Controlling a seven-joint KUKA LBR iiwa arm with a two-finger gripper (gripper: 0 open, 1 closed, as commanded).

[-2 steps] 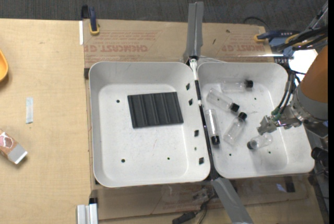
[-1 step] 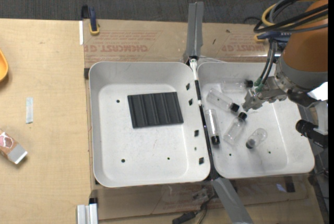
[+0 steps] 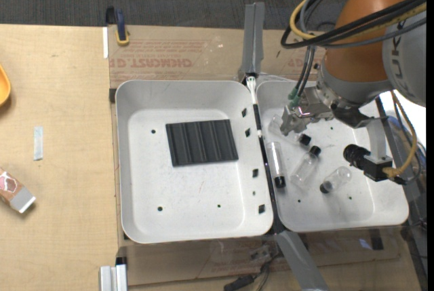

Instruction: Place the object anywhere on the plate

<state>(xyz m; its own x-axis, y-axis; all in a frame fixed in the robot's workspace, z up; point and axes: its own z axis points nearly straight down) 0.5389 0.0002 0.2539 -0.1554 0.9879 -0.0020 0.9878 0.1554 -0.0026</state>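
Note:
A dark grey ribbed plate (image 3: 202, 142) lies flat in the left white bin (image 3: 135, 167), a little back of its centre. Several clear vials with black caps lie in the right bin (image 3: 380, 211): a long one (image 3: 276, 162) along its left wall, one (image 3: 306, 169) near the middle and one (image 3: 333, 181) further right. A small black cap (image 3: 304, 140) lies close to the gripper. My gripper (image 3: 291, 123) hangs low over the back left part of the right bin, to the right of the plate and across the bin walls from it. A pale clear shape sits just left of it.
The arm's orange band (image 3: 369, 18) and its cables loom over the back of the right bin. A black fitting (image 3: 357, 156) sticks out over that bin's right side. On the wooden bench at the left lie a small packet (image 3: 15, 192) and a pale strip (image 3: 38, 143).

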